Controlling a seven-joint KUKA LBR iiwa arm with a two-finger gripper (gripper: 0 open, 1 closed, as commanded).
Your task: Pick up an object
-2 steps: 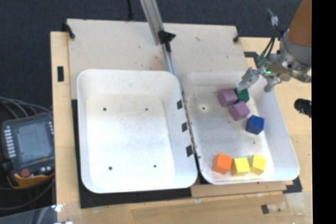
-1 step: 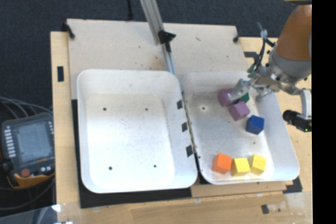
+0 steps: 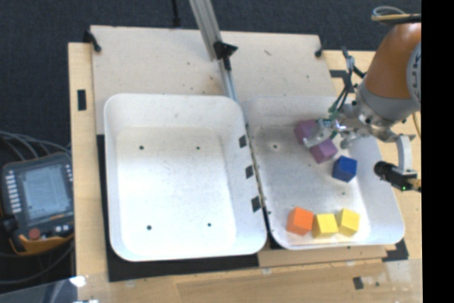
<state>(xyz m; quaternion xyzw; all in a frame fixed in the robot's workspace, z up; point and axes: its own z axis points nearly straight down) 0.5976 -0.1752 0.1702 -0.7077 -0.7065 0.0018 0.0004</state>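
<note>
In the right bin (image 3: 376,223) lie several small blocks. Two purple blocks sit near its upper middle, one (image 3: 306,129) just up-left of the other (image 3: 324,150). My gripper (image 3: 328,130) hangs low right over this pair, between them and the arm's orange band (image 3: 394,71). Its tip overlaps the purple blocks in the view, and whether it touches either one cannot be made out. A blue block (image 3: 345,168) lies just below and to the right of the purple ones.
An orange block (image 3: 300,221) and two yellow blocks (image 3: 326,224) (image 3: 349,221) line the right bin's front wall. The left bin (image 3: 177,174) sits beside it. A slanted metal rail (image 3: 202,3) runs down to the bins' shared edge.
</note>
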